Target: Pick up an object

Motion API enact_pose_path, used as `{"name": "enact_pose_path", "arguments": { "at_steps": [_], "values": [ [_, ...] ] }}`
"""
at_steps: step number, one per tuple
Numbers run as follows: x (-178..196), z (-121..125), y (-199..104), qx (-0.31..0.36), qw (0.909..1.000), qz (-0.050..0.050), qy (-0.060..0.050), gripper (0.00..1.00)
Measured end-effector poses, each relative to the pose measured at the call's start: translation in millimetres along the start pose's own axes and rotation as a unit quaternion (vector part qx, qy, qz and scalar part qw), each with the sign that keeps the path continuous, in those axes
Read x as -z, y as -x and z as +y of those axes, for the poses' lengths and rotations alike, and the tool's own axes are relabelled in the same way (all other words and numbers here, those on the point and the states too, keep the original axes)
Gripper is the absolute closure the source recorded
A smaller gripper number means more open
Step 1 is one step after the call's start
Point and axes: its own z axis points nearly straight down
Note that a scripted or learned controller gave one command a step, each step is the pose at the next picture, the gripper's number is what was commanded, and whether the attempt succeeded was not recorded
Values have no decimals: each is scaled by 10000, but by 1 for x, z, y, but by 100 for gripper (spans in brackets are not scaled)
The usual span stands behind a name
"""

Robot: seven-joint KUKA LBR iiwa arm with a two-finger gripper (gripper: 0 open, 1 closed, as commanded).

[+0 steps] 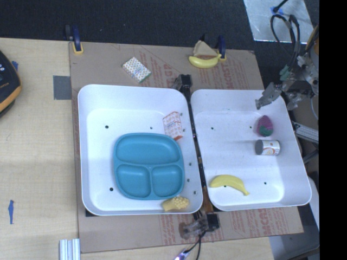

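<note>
The right bin [290,191] holds a purple and green fruit-like object [264,125], a small grey and white can [268,147] lying on its side, and a yellow banana [229,183] near the front. My gripper [270,97] hangs over the bin's far right corner, just above and behind the purple object, with nothing visibly in it. In the left bin [89,145] a blue divided plate [149,164] lies flat, a red and white carton [173,125] sits beside the dividing wall, and a yellow knobbly toy [175,203] rests at the front edge.
Behind the bins on the cardboard lie a second banana [204,61] and a patterned packet [136,69]. A yellow and black device [8,83] sits at the far left. Cables and arm hardware [295,83] crowd the right bin's far right side.
</note>
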Motion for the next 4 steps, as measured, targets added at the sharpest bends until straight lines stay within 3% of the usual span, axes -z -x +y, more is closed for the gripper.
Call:
{"name": "enact_pose_path", "arguments": {
  "at_steps": [1,2,3,4],
  "values": [
    [-81,59,44,-2,10000,-5,-6,0],
    [-139,48,46,4,10000,-3,-7,0],
    [-142,63,48,10,10000,-2,11,0],
    [-159,50,49,3,10000,-3,-2,0]
  ]
}}
